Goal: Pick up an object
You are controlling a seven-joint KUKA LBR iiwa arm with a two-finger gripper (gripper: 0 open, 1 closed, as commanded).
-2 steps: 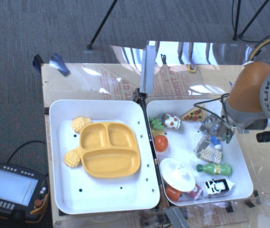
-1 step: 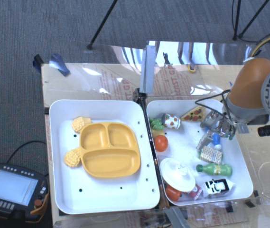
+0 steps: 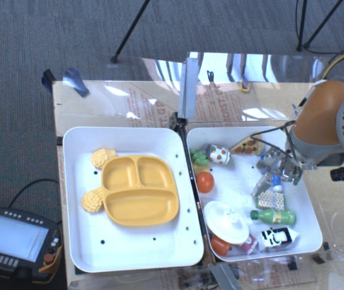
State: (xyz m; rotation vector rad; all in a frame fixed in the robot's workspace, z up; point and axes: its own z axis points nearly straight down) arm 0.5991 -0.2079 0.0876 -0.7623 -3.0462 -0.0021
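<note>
Crowded, really — the gripper [image 3: 267,183] hangs over the cracker [image 3: 271,199] beside the green bottle [image 3: 273,216]; finger spacing unclear — it could nudge both.

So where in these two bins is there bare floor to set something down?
Left bin: bare strips beside the yellow divided plate, widest along its near wall. Right bin: one open patch between the tomato and the gripper; its near end is crowded around the white lid and green bottle.
</note>
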